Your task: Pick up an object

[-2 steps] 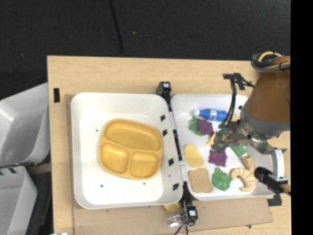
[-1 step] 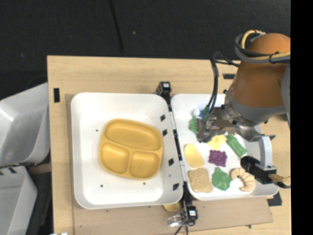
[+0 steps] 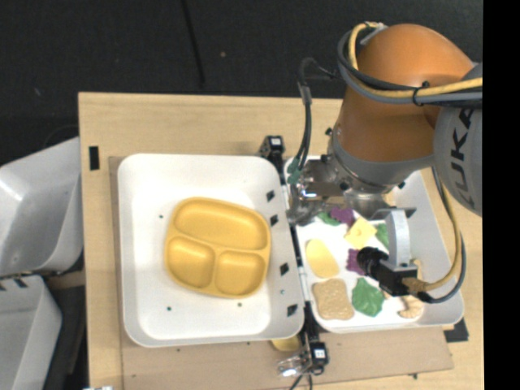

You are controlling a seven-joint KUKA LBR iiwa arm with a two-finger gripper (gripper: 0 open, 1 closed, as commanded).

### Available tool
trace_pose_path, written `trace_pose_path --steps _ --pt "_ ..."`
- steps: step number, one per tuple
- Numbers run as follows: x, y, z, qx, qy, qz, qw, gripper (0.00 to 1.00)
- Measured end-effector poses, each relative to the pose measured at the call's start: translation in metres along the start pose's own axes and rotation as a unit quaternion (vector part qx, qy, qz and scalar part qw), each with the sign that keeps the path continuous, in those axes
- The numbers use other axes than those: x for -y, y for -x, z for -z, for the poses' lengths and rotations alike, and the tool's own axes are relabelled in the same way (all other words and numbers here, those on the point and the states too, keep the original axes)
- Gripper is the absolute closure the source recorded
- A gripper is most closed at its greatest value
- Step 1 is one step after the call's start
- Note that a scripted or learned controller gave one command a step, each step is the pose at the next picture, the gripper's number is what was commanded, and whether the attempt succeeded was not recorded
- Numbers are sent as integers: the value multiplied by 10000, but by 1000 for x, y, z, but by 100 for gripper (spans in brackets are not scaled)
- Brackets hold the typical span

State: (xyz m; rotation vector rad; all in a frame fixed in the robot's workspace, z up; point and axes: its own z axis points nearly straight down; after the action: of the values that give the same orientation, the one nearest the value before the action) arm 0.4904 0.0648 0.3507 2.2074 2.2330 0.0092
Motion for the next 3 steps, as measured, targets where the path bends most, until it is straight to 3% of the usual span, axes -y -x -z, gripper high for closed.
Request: trace_pose_path --steps 1,2,3 --pt "-2 -32 151 -4 62 -23 10000 100" --pt "1 14 24 33 -77 -79 9999 100" --pt "-1 -13 141 6 31 -30 10000 100"
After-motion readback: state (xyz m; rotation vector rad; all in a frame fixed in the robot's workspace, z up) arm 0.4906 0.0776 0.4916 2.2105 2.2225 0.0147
